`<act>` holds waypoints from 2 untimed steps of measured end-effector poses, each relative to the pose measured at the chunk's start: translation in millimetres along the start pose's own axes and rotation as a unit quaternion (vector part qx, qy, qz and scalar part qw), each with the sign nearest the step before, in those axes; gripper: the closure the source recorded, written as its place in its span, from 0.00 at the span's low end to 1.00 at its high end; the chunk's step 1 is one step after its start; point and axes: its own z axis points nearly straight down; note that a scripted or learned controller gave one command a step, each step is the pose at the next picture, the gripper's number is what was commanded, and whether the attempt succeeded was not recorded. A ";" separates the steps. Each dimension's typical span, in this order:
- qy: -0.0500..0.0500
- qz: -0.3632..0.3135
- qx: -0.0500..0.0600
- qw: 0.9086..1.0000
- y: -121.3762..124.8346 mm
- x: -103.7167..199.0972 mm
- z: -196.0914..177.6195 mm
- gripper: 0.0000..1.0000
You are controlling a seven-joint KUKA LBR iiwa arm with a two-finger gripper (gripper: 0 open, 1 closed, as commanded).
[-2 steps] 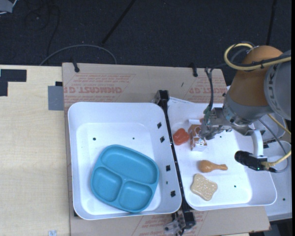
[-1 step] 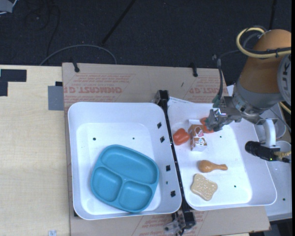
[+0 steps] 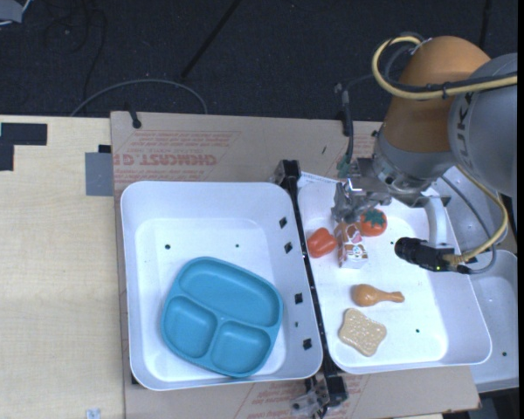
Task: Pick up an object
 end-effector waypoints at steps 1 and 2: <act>0.000 0.001 0.000 1.000 12.9 53.7 -5.0 1.00; -0.001 0.001 0.000 1.000 24.3 99.0 -4.9 1.00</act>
